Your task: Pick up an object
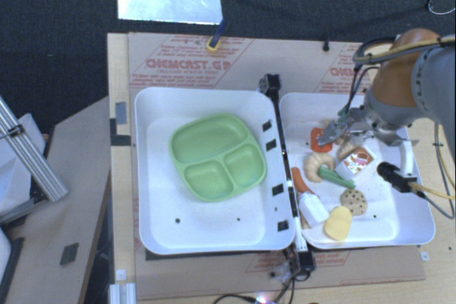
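the hand point(333, 132) hangs low over the right bin point(417, 224), just above a red piece point(319, 139); whether it is apart or together i cannot tell. the arm hides the bin's far-right corner.

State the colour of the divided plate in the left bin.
Light green; the divided plate shows plainly in the camera view.

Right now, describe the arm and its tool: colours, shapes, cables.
The grey, rounded KUKA arm carries an orange band above the wrist. Dark cables loop beside the band. The small metallic grey tool hangs below the wrist.
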### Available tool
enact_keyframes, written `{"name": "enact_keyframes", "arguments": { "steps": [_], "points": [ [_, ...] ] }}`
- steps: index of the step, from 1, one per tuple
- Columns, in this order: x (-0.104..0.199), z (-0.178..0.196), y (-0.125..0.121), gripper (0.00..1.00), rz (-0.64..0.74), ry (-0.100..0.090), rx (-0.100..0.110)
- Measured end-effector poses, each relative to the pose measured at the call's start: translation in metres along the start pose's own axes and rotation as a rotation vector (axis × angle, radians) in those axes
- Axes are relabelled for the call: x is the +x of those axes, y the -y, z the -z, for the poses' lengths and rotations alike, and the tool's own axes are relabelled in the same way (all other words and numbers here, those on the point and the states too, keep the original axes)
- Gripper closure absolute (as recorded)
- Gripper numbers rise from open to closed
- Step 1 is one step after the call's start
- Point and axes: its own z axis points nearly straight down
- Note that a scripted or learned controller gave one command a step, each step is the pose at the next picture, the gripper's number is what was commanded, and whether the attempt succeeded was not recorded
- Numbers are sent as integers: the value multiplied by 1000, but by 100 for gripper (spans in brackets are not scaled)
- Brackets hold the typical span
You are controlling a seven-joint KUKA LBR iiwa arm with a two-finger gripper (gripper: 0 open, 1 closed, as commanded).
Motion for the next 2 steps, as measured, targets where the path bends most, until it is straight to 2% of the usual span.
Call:
{"name": "enact_keyframes", "arguments": {
  "steps": [1, 2],
  "points": [
    [1, 14, -3, 100, 1, 1, -12],
    [-4, 66, -15, 100, 2, -2, 7]
  ]
}}
